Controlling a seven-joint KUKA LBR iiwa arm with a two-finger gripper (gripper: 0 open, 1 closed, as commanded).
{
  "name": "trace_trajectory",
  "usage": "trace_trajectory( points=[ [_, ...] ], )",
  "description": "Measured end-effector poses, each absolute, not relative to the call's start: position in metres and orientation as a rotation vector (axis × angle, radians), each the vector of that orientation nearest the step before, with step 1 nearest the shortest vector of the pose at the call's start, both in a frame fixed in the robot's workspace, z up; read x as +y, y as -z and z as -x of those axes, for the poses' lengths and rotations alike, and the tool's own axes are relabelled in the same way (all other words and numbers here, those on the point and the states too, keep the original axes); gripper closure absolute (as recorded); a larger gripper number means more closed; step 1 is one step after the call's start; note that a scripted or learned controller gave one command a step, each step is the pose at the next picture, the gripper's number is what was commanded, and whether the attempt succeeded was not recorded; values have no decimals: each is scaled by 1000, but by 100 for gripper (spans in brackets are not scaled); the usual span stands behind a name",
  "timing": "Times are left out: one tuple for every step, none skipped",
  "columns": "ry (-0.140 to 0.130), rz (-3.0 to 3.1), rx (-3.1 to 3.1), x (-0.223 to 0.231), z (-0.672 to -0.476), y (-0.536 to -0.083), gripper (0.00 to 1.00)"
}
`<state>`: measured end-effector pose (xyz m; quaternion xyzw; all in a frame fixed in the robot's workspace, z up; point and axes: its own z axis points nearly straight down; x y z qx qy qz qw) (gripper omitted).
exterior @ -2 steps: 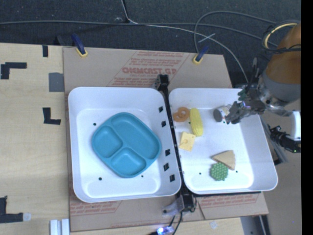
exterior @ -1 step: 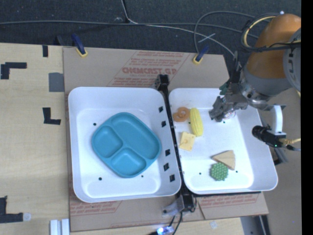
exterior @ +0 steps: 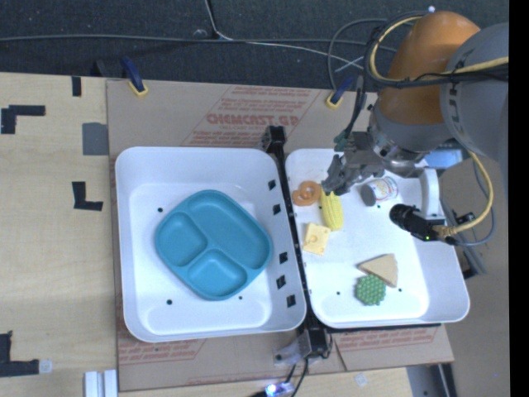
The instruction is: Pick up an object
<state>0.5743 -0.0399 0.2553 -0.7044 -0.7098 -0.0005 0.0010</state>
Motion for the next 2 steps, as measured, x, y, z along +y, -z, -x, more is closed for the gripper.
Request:
trace_trajectory(
  points=[
    [-1, 2213, -2227, 12, -578, -254, 100],
    [-1, 2212, -2228, 74, -589, -242, 100]
  ],
)
